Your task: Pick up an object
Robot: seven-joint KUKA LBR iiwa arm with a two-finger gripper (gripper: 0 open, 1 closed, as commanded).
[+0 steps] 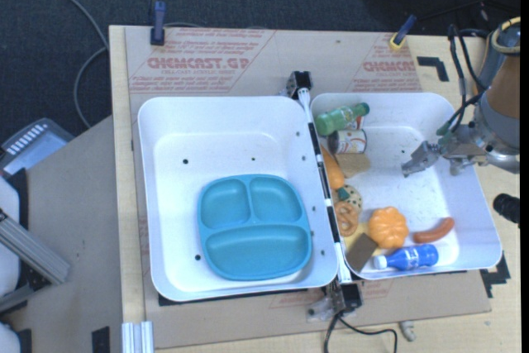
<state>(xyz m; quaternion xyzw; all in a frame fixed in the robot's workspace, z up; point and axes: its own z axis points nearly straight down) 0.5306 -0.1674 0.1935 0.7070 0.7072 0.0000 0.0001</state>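
Observation:
The right bin (413, 113) holds the loose objects. Along its left side lie a green bottle (339, 118), a small white-labelled can (352, 142), an orange carrot-like piece (333, 172), a round cookie (350, 196) and a pretzel (346, 218). Near the front are an orange lumpy toy (387, 226), a red sausage (433, 231), a blue bottle (409, 259) and a brown block (361, 250). My gripper (416, 162) hangs over the bin's bare middle, right of the can and above the orange toy, with nothing seen in it.
The left bin (165, 120) holds a blue divided plate (254, 226). A black clip (299, 83) sits where the two bins meet at the back. The cardboard-covered bench (248, 54) borders the bins, and the arm's cables (459, 62) hang at the right.

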